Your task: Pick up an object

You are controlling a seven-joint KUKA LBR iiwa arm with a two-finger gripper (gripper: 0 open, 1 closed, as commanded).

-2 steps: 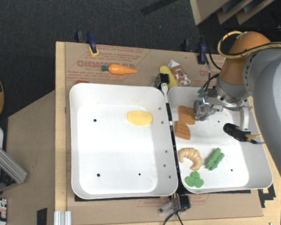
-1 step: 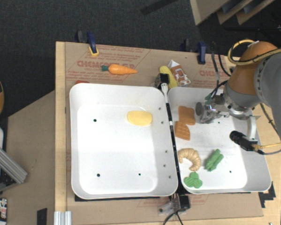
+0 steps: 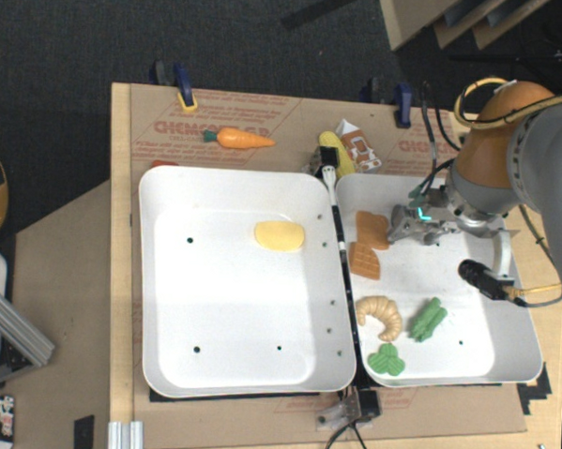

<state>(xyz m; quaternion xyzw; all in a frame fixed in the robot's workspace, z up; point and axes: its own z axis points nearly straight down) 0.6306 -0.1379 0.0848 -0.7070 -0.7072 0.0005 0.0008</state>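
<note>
My gripper hangs low over the upper part of the right bin, its fingers spread open with nothing between them. Just to its left lies a brown toast-like slice, and a second brown piece sits below that. Toward the front of the same bin are a tan croissant, a green vegetable piece and a small green leafy piece. One yellow rounded object rests in the left bin.
Outside the bins, at the back of the bench, lie an orange carrot, a yellow banana and a small packet. A black cable end hangs by the arm over the right bin. Clamps hold the back edge.
</note>
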